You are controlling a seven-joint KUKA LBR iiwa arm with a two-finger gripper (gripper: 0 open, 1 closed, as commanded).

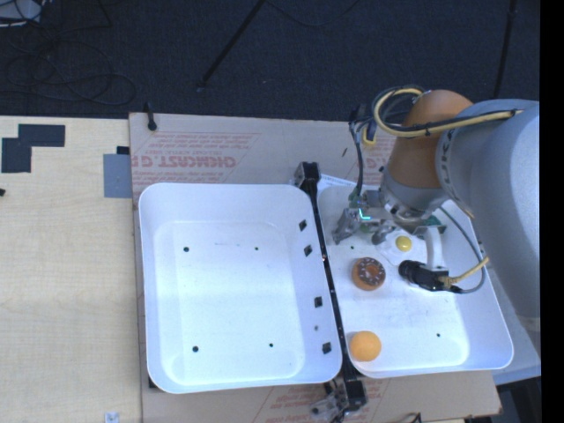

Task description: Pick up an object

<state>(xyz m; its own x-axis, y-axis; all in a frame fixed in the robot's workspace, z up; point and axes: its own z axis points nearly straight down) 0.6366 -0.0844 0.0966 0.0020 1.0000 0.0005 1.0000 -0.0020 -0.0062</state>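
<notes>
Camera view: gripper [363, 227] low in right bin [480, 351], finger state impossible to tell. Brown round object [368, 273] nearby, probably light, rigid; best pinched across its sides.

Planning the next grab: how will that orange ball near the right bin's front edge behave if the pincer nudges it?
The orange ball looks round and smooth, so it would probably roll away. It lies near the right bin's front wall, which may stop it. It seems small, likely light.
</notes>
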